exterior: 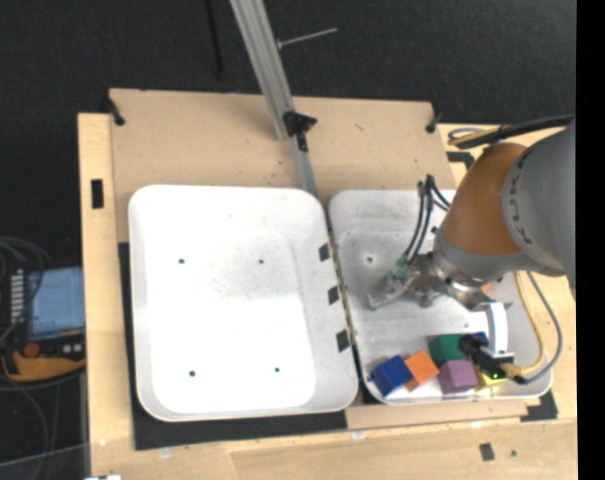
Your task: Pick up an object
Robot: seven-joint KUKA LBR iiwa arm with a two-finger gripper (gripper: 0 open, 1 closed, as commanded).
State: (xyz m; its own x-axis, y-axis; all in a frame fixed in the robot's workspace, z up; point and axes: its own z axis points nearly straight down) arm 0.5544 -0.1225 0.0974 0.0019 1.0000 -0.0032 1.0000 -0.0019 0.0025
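- The arm (507,208), grey with an orange band, reaches in from the right over the right bin (367,218).
- The gripper (392,290) sits low above the middle of that bin's floor; I cannot tell how its jaws stand, and nothing is seen between them.
- Blocks lie clustered at the bin's near edge: a blue block (390,374), an orange block (420,367) touching it, a purple block (458,376) and a green block (445,348) just behind.
- All four lie apart from the gripper.
- The left bin (227,298) lies alongside.
- No readable writing or labels can be made out.
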